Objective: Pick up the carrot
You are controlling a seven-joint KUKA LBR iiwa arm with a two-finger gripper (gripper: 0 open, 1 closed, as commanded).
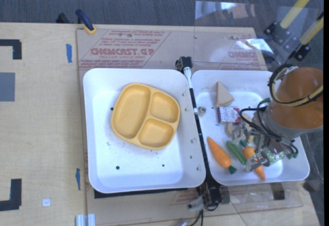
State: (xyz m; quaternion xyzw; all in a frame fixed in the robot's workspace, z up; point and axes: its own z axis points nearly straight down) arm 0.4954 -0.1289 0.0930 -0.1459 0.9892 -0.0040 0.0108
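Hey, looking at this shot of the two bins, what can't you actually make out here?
- Gripper: in the camera view the arm's wrist and cables cover it, so its finger state is unreadable.
- Small items under the wrist by the green piece: overlapped and too small to identify.
- Carrot: visible, but whether it touches the green piece is unclear.

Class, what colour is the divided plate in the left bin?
Yellow: the three-compartment plate is plain yellow, seen clearly in the camera view.

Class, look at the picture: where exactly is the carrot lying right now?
The carrot lies in the right bin, near its left wall, just left of a green vegetable and the gripper.
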